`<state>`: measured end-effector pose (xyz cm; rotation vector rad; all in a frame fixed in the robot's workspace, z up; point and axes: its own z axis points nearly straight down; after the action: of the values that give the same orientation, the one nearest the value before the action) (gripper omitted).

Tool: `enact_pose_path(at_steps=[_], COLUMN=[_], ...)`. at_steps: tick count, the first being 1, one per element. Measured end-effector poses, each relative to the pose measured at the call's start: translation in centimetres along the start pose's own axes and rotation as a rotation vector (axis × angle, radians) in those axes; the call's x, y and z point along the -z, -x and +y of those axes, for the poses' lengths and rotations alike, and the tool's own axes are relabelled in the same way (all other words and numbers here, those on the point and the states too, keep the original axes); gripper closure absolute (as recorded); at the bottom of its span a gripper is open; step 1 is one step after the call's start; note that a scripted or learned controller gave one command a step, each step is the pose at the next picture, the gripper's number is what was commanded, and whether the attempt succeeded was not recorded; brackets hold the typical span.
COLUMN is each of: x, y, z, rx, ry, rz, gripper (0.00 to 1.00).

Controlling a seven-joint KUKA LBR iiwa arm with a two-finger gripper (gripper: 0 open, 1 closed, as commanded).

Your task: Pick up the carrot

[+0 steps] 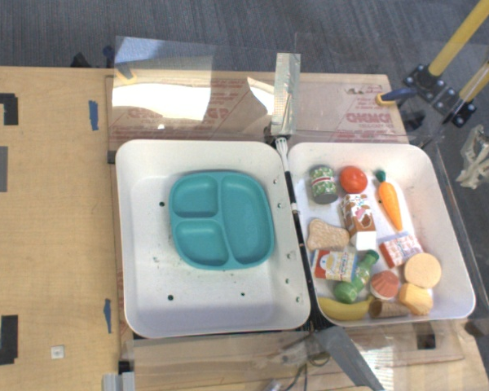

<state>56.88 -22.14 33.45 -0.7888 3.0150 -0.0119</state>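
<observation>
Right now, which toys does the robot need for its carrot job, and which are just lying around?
Needed for the job:
- carrot, in the right bin

Just lying about:
- teal divided plate in the left bin
- tomato
- banana
- bread slice

A plain grey tapering piece [352,365] at the bottom edge may be arm; unclear.

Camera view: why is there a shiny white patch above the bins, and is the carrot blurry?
In the camera view, the clear plastic sheet behind the left bin reflects light, making that bright glare. The carrot in the right bin looks a little soft but is easy to make out, orange with a green tip.
</observation>
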Motion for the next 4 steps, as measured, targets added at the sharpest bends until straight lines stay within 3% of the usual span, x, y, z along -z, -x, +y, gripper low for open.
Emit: enact_pose_path(at_steps=[1,4], x=[-4.8,-1.1], y=[-3.5,-2.7], z=[1.8,1.5], rx=[-0.017,-0.021], ry=[0.013,-0.006], rz=[0.019,-0.006], gripper=[1.0,1.0])
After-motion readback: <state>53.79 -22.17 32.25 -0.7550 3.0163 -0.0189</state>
